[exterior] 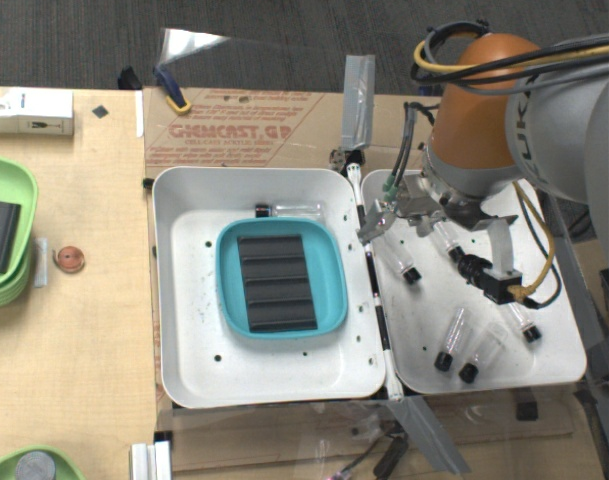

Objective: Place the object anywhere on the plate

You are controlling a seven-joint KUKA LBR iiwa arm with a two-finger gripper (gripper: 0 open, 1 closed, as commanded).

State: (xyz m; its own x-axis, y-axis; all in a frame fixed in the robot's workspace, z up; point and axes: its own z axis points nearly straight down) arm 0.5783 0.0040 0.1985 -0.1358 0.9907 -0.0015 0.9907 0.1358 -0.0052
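A teal square plate (282, 278) with a dark ridged insert lies in the left white bin (184, 298). Several clear tubes with black caps lie in the right bin (544, 368); one tube (404, 264) is near the divider and two more (452, 334) lie toward the front. Another clear tube (287, 210) rests in the left bin just behind the plate. My gripper (424, 211) hangs under the orange wrist over the back of the right bin, right of the plate, with tubes close beneath it.
A cardboard sheet (234, 128) lies behind the bins. On the wooden bench to the left are a green tray (14, 208), a white box (29, 111) and a small orange disc (70, 259). Cables and a black connector (484, 273) trail from the arm over the right bin.
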